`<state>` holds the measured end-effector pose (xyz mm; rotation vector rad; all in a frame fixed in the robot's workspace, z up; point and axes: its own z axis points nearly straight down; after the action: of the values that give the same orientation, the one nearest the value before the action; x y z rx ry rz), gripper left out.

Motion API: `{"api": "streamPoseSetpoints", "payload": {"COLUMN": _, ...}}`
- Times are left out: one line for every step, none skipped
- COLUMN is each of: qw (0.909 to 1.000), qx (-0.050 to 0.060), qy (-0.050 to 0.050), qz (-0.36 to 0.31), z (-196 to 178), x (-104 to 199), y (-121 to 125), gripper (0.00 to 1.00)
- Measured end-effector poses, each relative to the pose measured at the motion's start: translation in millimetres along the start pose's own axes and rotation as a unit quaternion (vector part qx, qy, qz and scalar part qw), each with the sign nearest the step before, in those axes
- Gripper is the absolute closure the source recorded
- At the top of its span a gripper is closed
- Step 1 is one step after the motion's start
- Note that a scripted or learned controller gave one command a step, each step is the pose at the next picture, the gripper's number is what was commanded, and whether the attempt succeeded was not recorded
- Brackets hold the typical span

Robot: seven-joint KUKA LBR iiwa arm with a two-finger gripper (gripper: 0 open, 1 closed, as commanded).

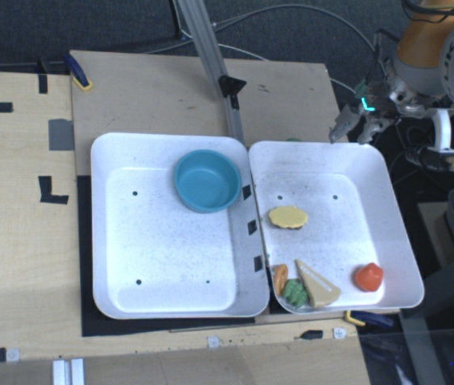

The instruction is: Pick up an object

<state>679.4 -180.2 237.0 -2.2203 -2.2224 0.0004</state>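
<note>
You're watching the gripper [354,130] hovering at the right bin's [395,207] far edge, fingers looking open and empty. Approach step, I'd say; next it's needing to drop toward the yellow cookie [288,217] mid-bin.

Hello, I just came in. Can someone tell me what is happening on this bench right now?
A robot arm is set to pick up an object from two white bins. Its gripper sits above the far right corner of the right bin, with nothing between its fingers. In that bin lie a yellow flat piece, a red round piece, a tan wedge, a green piece and a small orange piece. The left bin holds a blue bowl. Nothing is picked up yet.
</note>
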Motion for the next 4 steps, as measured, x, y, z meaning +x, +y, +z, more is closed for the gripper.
{"api": "streamPoseSetpoints", "payload": {"qw": 1.0000, "qx": 0.000, "qy": 0.000, "qz": 0.000, "z": 0, "x": 0, "y": 0, "gripper": 0.00}}
{"api": "streamPoseSetpoints", "payload": {"qw": 1.0000, "qx": 0.002, "qy": 0.000, "qz": 0.000, "z": 44, "x": 4, "y": -3, "gripper": 0.00}}
{"api": "streamPoseSetpoints", "payload": {"qw": 1.0000, "qx": 0.001, "qy": 0.000, "qz": 0.000, "z": 88, "x": 11, "y": -1, "gripper": 0.00}}
{"api": "streamPoseSetpoints", "payload": {"qw": 1.0000, "qx": 0.003, "qy": 0.000, "qz": 0.000, "z": 142, "x": 11, "y": -3, "gripper": 0.00}}
